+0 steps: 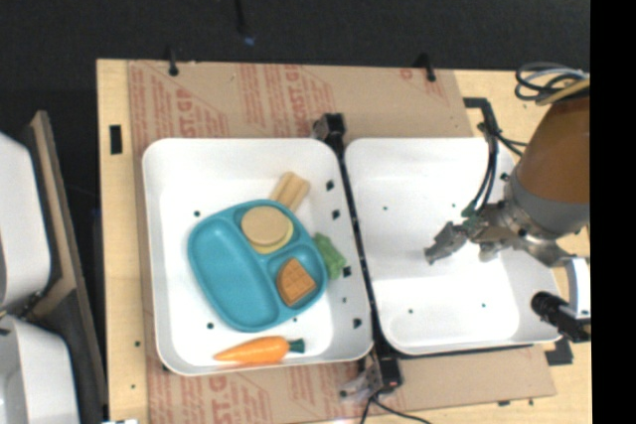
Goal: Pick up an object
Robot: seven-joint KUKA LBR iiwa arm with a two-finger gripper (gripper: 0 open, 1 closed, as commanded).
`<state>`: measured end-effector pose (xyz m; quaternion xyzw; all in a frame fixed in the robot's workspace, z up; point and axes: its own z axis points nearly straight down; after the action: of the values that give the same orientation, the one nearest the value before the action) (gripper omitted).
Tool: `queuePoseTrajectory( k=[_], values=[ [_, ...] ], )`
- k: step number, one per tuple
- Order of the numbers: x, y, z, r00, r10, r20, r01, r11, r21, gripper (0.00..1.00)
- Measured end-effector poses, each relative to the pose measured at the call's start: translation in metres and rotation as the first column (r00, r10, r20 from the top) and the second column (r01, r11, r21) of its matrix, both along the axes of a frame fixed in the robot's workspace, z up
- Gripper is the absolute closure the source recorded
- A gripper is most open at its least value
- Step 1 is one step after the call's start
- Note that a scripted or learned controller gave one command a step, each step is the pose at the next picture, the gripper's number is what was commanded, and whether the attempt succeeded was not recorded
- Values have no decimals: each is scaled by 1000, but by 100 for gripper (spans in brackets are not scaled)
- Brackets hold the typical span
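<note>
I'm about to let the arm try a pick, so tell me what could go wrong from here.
1. The gripper hangs over the right bin, while every object lies in the left bin, so a descent here would likely grab nothing.
2. The round biscuit and brown cracker sit in the blue tray; a grasp may lift or drag the tray.
3. The carrot lies near the bin wall, risking a collision.

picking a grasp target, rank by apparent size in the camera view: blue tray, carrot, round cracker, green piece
1. blue tray
2. carrot
3. round cracker
4. green piece, partly hidden by the tray, so its full size is unsure
</note>
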<state>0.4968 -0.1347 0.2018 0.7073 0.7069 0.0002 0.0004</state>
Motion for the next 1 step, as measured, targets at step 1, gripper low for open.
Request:
queuePoseTrajectory(
  k=[1],
  values=[
    [92,-66,42,1000,-1,4,1,1000,-2,0]
  ],
)
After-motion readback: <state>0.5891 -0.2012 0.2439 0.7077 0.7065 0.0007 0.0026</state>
